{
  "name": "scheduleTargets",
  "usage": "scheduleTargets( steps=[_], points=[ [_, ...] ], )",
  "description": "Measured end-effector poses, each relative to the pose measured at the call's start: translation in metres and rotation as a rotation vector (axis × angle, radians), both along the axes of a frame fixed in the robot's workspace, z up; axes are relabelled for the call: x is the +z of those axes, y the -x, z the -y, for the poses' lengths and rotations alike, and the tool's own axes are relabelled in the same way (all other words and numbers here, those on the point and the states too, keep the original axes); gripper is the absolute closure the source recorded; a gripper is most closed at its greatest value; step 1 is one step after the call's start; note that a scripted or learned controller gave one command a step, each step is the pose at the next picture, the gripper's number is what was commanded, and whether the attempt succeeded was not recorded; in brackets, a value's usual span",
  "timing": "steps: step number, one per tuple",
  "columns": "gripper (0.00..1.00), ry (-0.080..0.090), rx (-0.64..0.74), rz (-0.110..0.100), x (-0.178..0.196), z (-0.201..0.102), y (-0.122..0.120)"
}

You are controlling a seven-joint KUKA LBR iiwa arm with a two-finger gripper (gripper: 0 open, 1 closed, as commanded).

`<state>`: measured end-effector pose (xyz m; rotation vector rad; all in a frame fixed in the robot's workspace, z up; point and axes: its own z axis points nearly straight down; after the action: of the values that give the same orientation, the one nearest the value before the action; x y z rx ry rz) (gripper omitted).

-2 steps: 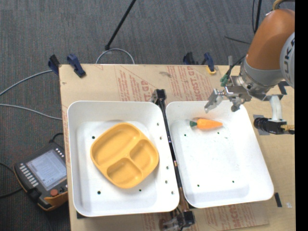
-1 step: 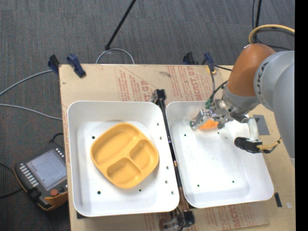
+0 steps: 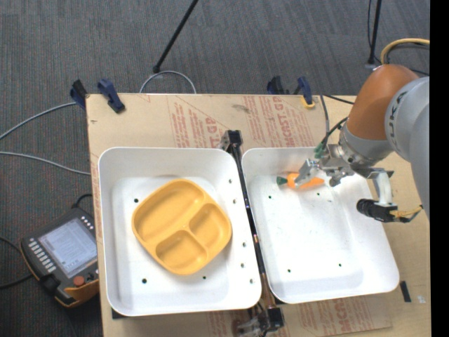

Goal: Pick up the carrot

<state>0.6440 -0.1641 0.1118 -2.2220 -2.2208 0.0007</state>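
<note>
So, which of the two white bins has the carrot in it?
The right bin: the carrot lies near its far edge, by the gripper. The left bin holds a yellow tray.

A single fixed camera looks down at a slant from above, far enough back to take in the whole brown cardboard-topped counter (image 3: 210, 114) and the dark grey carpet beyond it toward 12 o'clock. Both shallow white plastic bins (image 3: 119, 167) sit mid-frame, and the grey arm with its orange band (image 3: 375, 100) enters from 3 o'clock.

Grey arm (image 3: 421, 118), orange band, metallic wrist.
</note>
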Motion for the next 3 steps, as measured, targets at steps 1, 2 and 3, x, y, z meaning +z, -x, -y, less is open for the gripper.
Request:
scheduleTargets(
  steps=[1, 2, 3],
  points=[
    [0.0, 0.0, 0.002, 0.004, 0.103, -0.02, -0.001],
    [0.0, -0.002, 0.001, -0.005, -0.02, -0.026, 0.002],
    [0.0, 0.001, 0.0, 0.002, 0.022, 0.015, -0.001]
  ],
)
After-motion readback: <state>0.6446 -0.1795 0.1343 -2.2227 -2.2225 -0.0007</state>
